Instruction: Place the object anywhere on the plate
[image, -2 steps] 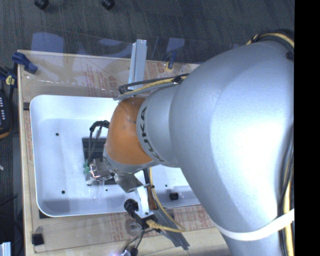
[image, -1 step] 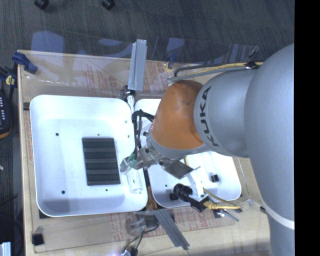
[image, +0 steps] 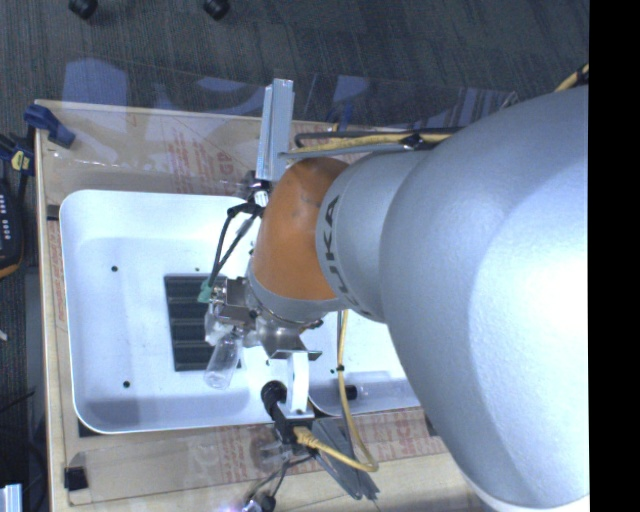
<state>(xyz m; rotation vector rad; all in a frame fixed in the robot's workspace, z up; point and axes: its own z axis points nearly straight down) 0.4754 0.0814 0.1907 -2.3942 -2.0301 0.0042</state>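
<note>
Tool (image: 222, 345) hangs low over dark ribbed plate (image: 190, 322) in left bin (image: 100, 300), presumably for release; clear object (image: 222, 362) at tip; grip state unclear.

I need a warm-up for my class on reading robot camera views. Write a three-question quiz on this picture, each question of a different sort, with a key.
1. True or false: the dark ribbed plate lies in the left bin.
2. Multiple choice: the band on the arm above the wrist is A) blue, B) orange, C) green.
3. Fill in: the gripper hangs over the plate's ______ edge in this view (left or right).

Key
1. True.
2. B; the orange band sits just above the wrist.
3. Right.
</note>
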